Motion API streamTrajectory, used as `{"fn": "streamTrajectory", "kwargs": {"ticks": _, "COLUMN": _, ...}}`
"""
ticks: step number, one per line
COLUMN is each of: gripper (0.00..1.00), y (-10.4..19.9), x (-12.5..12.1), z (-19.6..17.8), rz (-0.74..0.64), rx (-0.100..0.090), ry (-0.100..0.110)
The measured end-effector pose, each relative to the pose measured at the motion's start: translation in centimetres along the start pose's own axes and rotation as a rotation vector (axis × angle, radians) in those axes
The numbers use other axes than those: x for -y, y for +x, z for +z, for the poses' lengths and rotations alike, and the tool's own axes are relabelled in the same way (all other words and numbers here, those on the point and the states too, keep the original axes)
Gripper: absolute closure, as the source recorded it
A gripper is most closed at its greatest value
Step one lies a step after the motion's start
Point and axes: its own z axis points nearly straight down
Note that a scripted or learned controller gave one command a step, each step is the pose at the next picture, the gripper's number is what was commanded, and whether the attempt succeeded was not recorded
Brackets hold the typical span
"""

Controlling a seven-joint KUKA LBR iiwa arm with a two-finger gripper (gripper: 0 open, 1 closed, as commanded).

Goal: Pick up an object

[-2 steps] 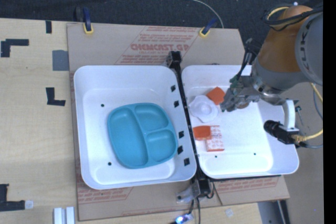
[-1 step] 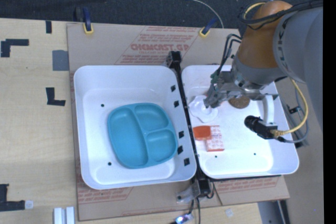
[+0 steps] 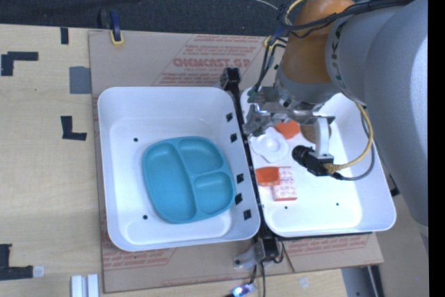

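In the right bin [image 3: 348, 219] lie a white round piece [image 3: 268, 145], an orange block [image 3: 286, 129] just beyond it, and an orange and white packet [image 3: 277, 182] nearer the front. My gripper [image 3: 259, 119] hangs low over the bin's left part, right above the white piece and beside the orange block. The wrist hides the fingertips. A blue divided plate [image 3: 188, 177] lies in the left bin [image 3: 118, 115].
The divider between the bins [image 3: 240, 149] carries black clips and runs just left of the gripper. The grey arm covers the right bin's back right part. Cardboard [image 3: 201, 59] lies under both bins.
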Motion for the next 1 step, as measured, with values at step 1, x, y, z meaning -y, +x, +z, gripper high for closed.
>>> {"fn": "streamTrajectory", "kwargs": {"ticks": 1, "gripper": 1.0, "y": 4.67, "x": -2.7, "z": -0.87, "rz": 0.001, "rx": 0.0, "ry": -0.002}}
